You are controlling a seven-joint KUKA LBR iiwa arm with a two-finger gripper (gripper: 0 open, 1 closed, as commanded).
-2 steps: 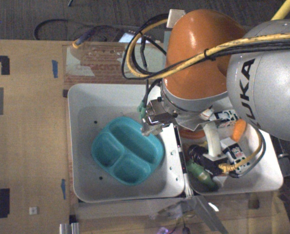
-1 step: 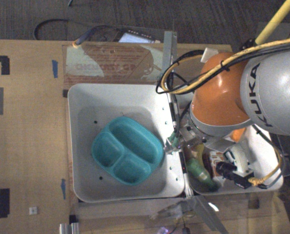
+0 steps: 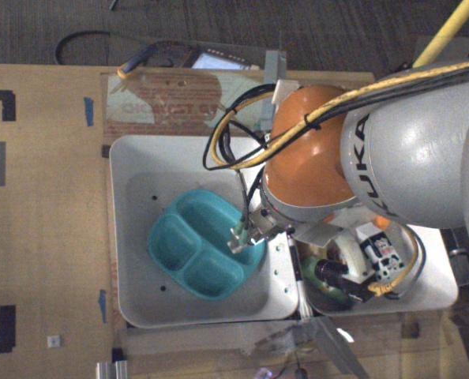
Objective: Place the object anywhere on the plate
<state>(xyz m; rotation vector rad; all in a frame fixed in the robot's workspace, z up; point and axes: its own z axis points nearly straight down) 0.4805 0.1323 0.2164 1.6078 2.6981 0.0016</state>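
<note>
A teal plate (image 3: 193, 245) with three compartments lies in the left white bin (image 3: 132, 212), toward its right side. My gripper (image 3: 242, 238) hangs over the plate's right rim, below the arm's orange band (image 3: 305, 156). A small pale green bit shows at the gripper's tip, too small to tell what it is or whether it is held. The arm's big grey body (image 3: 416, 148) hides much of the right bin.
The right bin (image 3: 440, 287) holds several jumbled items, among them a white and black one (image 3: 380, 251) and a dark one (image 3: 329, 275). Black and yellow cables (image 3: 234, 133) loop beside the wrist over the left bin's back wall. Brown bench surface lies to the left.
</note>
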